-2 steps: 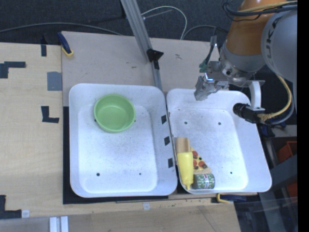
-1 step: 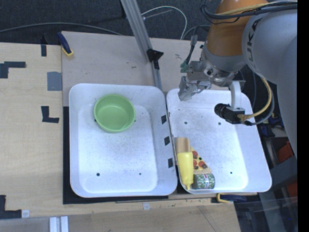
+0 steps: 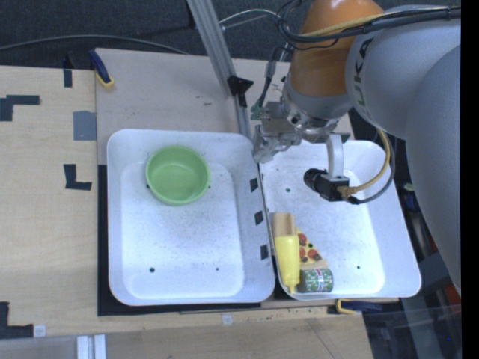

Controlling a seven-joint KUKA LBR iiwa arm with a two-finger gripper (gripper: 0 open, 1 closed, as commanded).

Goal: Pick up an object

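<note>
Camera view from above shows two shallow white bins side by side on a wooden bench. A round green plastic bowl (image 3: 177, 174) sits open side up in the back part of the left white bin (image 3: 127, 268). Down in the front left corner of the right white bin (image 3: 374, 238) a few small things lie packed close together: a long yellow bottle-shaped thing (image 3: 287, 259), a flat card with red spots (image 3: 308, 253) just beside it, and a little green can (image 3: 316, 280) at the front. They touch each other and sit right against the bin wall.

High over the wall between the two bins hangs the big grey arm with its orange band (image 3: 333, 25). Its grey two-finger gripper (image 3: 268, 146) is near the back edge there. I cannot tell how it is set, and I see nothing in it.

I think the bowl would be the easy one to pick. It looks light and stiff, and it stands alone with room all round. Pinching its thin rim would be best. It may be smooth and slip a bit. The yellow thing looks round and could roll, and the wall crowds it
</note>
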